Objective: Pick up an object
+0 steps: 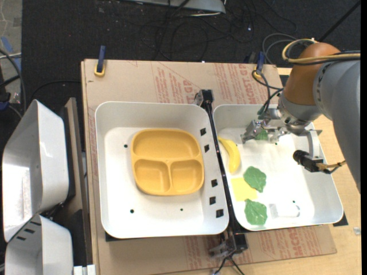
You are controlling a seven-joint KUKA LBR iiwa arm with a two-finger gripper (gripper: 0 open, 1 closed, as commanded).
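Two white bins sat side by side on a cardboard-covered bench (172, 76). Left bin (112, 165) held a yellow three-compartment tray (168, 161), roughly centred, flat. Right bin (324, 202) held all the loose items. Arm (327, 85) came in from the right, orange band above the wrist, reaching down over the far part of the right bin. Gripper (265, 132) sat low near the bin's back-left area, with something green visible at its tip; couldn't tell if the fingers were spread or clamped, or whether that green piece was between them. Banana (231, 153) lay against the bin's left wall, just beside the divider. Yellow flat piece (242, 189) lay below the banana, touching a green leaf-shaped piece (255, 179). Second green piece (256, 212) sat near the front edge. A small pale object (285, 211) lay just beside it, too washed out to identify.
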